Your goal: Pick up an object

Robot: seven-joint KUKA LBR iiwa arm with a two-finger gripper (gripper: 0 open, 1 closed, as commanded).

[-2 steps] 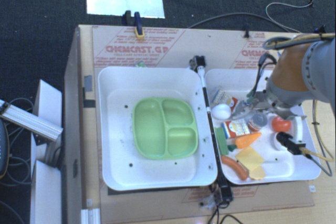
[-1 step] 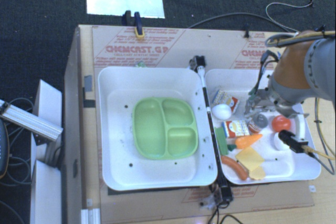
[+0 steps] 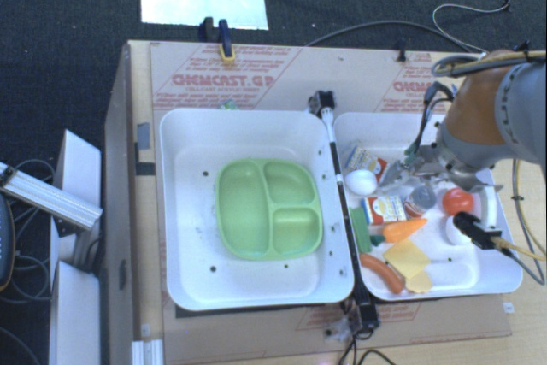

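Observation:
My gripper (image 3: 407, 176) hangs low over the middle of the right bin (image 3: 504, 273), and the arm reaches in from the right. Just left of it lies a white egg (image 3: 361, 181), with a small printed carton (image 3: 362, 158) behind the egg. Below the gripper are a red and white box (image 3: 385, 208), a grey can (image 3: 420, 200) and an orange carrot (image 3: 404, 229). A red tomato (image 3: 458, 201) sits to its right. Nothing is visibly between the gripper's tips.
The left bin (image 3: 184, 184) holds a green divided plate (image 3: 268, 208). Near the front of the right bin lie a sausage (image 3: 383, 272), a yellow cheese slice (image 3: 409, 263), a green piece (image 3: 359, 226) and a white object (image 3: 449, 229).

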